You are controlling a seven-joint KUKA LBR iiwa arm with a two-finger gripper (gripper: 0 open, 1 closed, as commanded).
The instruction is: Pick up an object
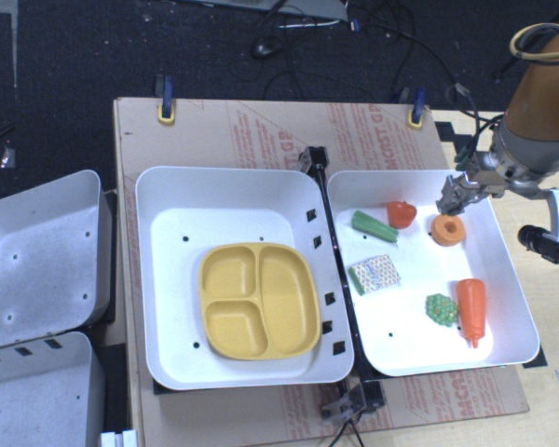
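The right bin (503, 277) holds a green bean-like piece (374, 225), a red pepper-like piece (402, 214), an orange ring (447, 230), a patterned packet (374, 274), a green broccoli piece (441, 309) and an orange carrot (471, 310). My gripper (453, 198) hangs over the bin's far right edge, just above the orange ring. I see nothing held in it.
The left bin (168, 203) carries a yellow divided plate (259, 300). A black divider (331, 268) runs between the bins. Blue and yellow clamps (167, 101) sit at the board's back edge. White bin lids (37, 250) lie at the far left.
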